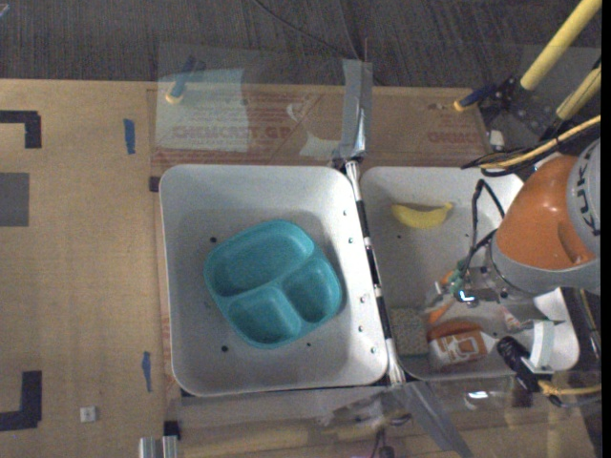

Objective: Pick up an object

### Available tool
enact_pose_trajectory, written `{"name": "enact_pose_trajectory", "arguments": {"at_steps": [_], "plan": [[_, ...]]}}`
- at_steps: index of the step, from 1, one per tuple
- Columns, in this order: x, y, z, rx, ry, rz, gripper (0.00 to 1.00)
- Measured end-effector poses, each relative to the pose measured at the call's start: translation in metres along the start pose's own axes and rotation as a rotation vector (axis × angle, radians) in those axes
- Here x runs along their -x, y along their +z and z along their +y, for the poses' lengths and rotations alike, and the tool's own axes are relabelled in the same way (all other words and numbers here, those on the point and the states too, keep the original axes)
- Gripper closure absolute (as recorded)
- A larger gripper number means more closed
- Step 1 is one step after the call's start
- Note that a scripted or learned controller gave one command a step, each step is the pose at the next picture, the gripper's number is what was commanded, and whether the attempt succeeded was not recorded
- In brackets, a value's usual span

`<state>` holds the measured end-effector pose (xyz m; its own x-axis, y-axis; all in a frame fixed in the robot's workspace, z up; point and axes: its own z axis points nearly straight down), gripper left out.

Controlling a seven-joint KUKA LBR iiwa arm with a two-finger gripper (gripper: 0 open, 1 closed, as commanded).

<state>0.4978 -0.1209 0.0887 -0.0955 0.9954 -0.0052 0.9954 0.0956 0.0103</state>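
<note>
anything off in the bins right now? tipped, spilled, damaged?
Nothing looks spilled or broken. The teal divided tray lies flat but skewed to the left bin's walls. In the right bin, the banana sits by itself near the far wall, and an orange-and-white packet lies under the arm.

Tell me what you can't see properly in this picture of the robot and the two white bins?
- Gripper: the arm's orange band hangs over it in the camera view, so its fingers are lost in clutter.
- Orange and white thing in the right bin: too blurry to name, partly under the arm.
- Right bin's far side: covered by the arm.
- Banana and teal divided plate show clearly.
</note>
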Motion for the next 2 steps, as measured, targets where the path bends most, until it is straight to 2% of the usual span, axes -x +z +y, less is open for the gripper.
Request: {"name": "enact_pose_trajectory", "arguments": {"at_steps": [1,2], "plan": [[0.003,-0.009,0.001,0.004,0.007,0.000,1.00],[-0.035,-0.095,0.057,-0.010,0.030,0.004,1.00]]}}
